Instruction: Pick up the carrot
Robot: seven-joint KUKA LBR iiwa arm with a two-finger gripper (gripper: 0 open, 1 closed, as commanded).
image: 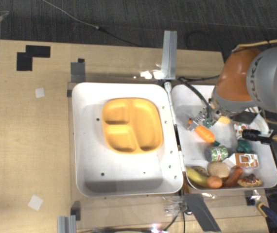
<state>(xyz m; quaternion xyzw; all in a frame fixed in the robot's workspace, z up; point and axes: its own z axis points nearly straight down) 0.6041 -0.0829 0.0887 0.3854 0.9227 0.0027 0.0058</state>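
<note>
Lying along near edge of right bin (273,165): banana (196,176), potato (218,169), tomato (215,182). Green can (219,153) and orange-and-white carton (246,159) sitting just behind, labels too small for reading. Carrot (205,133) resting mid-bin, touching gripper (200,119), fingers pinching its far-left end. Yellow divided plate (130,125) occupying left bin (85,140). Black cable (195,92) trailing across far bin wall.

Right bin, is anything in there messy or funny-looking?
Nothing looks broken or spilled. The toy food is heaped in the right white bin's near corner, while the orange carrot lies apart by the gripper.
</note>
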